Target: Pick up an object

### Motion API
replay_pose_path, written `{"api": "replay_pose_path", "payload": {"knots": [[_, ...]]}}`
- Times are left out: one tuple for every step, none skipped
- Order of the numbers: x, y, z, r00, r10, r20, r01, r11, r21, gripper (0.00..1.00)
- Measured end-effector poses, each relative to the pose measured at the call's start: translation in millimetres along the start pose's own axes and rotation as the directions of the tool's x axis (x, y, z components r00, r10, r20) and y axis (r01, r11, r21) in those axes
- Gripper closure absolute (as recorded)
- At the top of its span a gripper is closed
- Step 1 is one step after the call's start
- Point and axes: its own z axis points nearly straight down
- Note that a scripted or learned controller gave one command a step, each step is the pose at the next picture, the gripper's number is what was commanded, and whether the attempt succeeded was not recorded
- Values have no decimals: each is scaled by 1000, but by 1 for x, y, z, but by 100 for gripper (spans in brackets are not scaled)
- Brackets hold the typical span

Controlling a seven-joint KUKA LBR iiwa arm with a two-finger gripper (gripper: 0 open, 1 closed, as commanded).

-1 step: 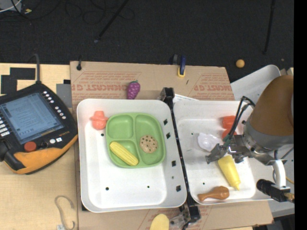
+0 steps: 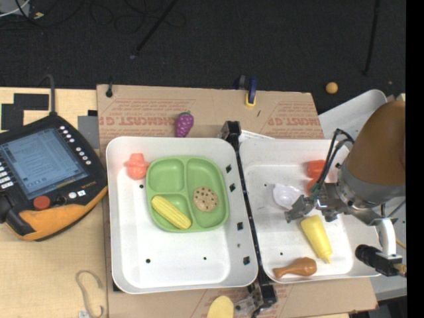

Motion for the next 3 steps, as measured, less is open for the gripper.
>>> {"api": "replay_pose_path", "payload": {"knots": [[2, -6, 63, 1000, -2, -2, 2, 1000, 5, 0], [4, -6, 109, 1000, -1, 0, 1, 1000, 0, 0], [1, -6, 96, 1000, 7, 0, -7, 1000, -1, 100]]}}
